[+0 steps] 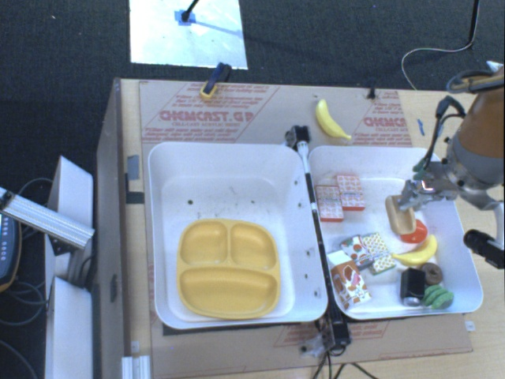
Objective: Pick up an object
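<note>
In right bin (473, 294): gripper (410, 200) directly above tan wedge (398, 214), long axis toward banana (417, 253); finger state impossible to tell.

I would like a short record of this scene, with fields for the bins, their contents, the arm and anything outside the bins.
left bin: holds a yellow divided tray
right bin: holds small cartons, a tan block, a red piece, a banana, a black item, a green item
gripper: low over the right bin, just above the tan block
outside bins: second banana on the board behind the right bin
task state: nothing seen lifted yet
</note>
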